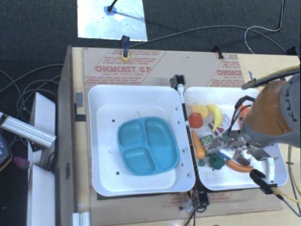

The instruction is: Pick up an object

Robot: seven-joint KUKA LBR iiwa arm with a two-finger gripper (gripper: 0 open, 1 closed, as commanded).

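Arm's hand low in right bin — among toy food, grip state unclear

A sky-blue three-compartment plastic tray lies in the white plastic bin. The other white bin holds a yellow toy banana, a red block, an orange carrot and a dark green lump (shape unclear).

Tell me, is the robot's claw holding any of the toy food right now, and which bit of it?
It cannot be told. The gripper is low in the right bin among the toys, by the dark green toy, but its tips are too blurred to see.
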